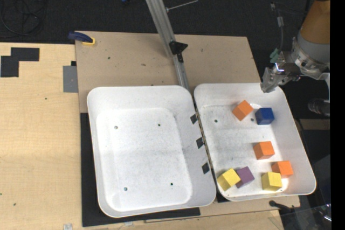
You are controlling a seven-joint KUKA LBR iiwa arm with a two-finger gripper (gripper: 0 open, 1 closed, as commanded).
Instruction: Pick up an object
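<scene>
White plastic makes up both shallow bins on the wooden desk (161, 56). The left bin (102, 105) shows a bare speckled floor with a few small dark dots, and the right bin (226, 132) carries all the blocks.

Near the far side of the right bin, an orange cube (242, 110) sits tilted on the floor, and just beside it on the right is a blue cube (264, 116); the two are close but whether they touch is unclear. Further toward the near edge, a second orange cube (263, 150) stands alone. At the near right corner, a third orange cube (282, 168) sits against a yellow cube (271, 181). To their left, another yellow cube (229, 178) touches a purple cube (245, 175).

The arm (315, 24) comes in from the right, its tan section above the grey wrist, and the claw (269, 85) hangs over the far right corner of the right bin, near its rim and apart from every block. No block is between its tips; whether it is spread or clenched cannot be told at this scale.

A slanted aluminium rail (159, 13) rises from behind the bins, clamped near the seam between them. A blue-and-yellow clamp (81, 37) sits at the desk's far left corner.
</scene>
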